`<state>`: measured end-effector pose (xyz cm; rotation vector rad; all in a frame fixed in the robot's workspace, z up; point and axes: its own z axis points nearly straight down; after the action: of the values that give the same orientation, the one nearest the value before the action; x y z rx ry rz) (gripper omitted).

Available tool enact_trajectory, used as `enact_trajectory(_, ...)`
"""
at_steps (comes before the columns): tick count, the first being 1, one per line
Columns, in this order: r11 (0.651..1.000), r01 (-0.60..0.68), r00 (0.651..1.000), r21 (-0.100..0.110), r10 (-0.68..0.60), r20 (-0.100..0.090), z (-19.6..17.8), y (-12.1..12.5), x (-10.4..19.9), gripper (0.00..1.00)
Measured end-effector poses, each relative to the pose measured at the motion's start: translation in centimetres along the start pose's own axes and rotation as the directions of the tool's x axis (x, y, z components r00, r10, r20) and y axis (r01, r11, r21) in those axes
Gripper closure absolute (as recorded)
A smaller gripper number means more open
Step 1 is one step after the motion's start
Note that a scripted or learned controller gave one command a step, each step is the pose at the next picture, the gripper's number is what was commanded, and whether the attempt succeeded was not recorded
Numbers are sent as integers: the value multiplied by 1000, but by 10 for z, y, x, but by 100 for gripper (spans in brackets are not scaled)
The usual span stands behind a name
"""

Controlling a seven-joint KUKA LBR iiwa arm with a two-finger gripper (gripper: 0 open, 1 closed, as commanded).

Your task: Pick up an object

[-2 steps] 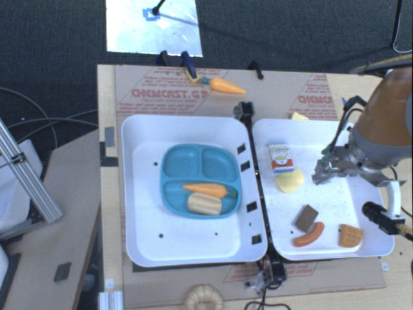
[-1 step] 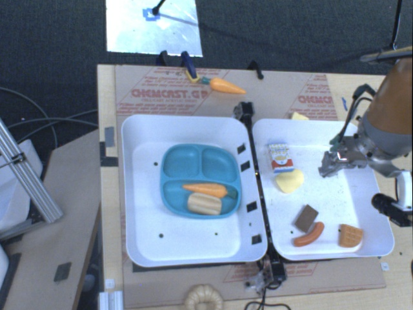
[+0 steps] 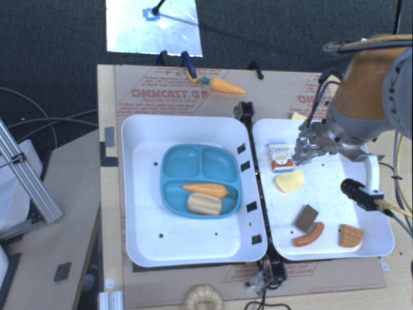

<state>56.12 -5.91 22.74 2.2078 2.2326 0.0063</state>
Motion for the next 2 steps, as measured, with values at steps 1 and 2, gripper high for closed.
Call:
enact_trajectory(1, 1000, -1, 1000, -1, 1, 0, -6, 34, 53, 100)
enact_trajectory(2, 1000, -3, 1000, 0, 3, 1, 7, 63, 93, 100)
